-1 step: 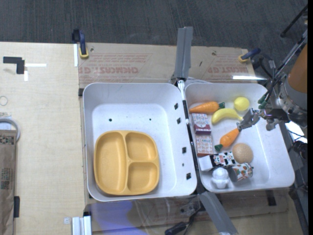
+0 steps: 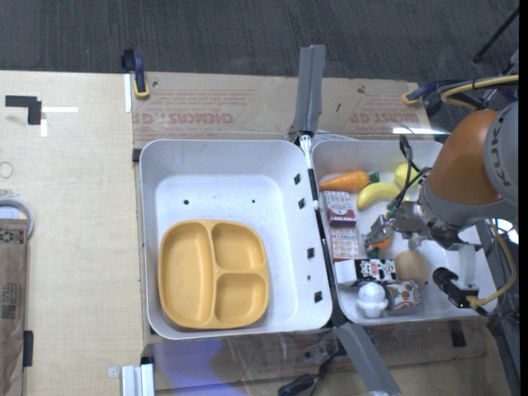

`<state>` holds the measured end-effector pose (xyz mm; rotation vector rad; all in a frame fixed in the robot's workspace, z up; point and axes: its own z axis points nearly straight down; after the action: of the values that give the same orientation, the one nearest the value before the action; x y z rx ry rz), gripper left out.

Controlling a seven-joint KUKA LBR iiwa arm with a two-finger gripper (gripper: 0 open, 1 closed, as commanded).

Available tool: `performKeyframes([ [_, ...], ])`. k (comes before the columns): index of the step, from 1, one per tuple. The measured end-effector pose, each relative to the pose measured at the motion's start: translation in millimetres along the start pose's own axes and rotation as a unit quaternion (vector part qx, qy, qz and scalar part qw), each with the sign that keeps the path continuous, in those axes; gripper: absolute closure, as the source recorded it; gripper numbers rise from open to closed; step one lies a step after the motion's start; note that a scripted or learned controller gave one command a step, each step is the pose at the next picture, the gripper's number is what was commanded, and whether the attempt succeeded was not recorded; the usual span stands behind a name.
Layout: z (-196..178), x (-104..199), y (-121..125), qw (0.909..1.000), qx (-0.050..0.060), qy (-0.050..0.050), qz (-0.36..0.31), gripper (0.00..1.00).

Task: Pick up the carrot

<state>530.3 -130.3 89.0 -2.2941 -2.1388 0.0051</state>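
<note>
Carrot (image 2: 345, 180): I see it orange, tapered, green stub at its right end, lying flat at the right bin's (image 2: 323, 221) twelve o'clock edge.
Neighbour: yellow banana (image 2: 378, 194) touches it at four o'clock.
Gripper (image 2: 381, 233): hovering at the carrot's five o'clock; I can't tell its opening.
Left bin (image 2: 165, 172): yellow divided plate (image 2: 214, 273).

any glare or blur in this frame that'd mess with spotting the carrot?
Camera view: lighting even, shadows soft; white bins bright, the right bin near washed out at its rim. The carrot reads sharp and well contrasted against it. The arm covers part of that bin; the hand and small items near it look slightly soft. The yellow plate shows no glare.
</note>
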Motion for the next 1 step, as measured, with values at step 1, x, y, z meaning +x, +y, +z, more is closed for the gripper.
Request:
performKeyframes([
  [1,-5.3,-0.8,-1.5,1.0000,0.004,0.001,0.002,1.00],
])
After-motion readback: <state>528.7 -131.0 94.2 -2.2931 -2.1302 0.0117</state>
